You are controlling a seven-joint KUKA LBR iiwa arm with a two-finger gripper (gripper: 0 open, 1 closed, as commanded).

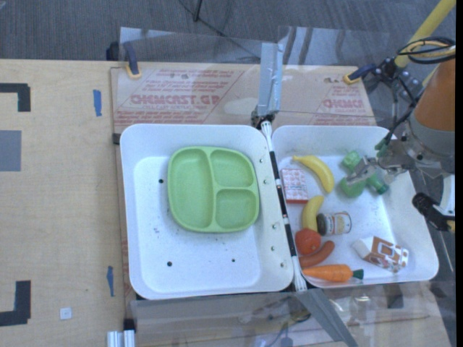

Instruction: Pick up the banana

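Observation:
A yellow banana (317, 170) lies in the right bin (427, 262), near its upper left, curving from top left to bottom right. A second, smaller banana (312, 212) lies just below it, beside a small jar. My gripper (373, 168) hangs over the bin's upper right, among green toy pieces (353, 187), well to the right of both bananas. Neither banana touches it.
The right bin also holds a pink-and-white packet (293, 184), a jar (335, 223), a red tomato (307, 241), a sausage (319, 254), a carrot (330, 272) and a small carton (383, 251). A green divided plate (214, 189) lies in the left bin (145, 266).

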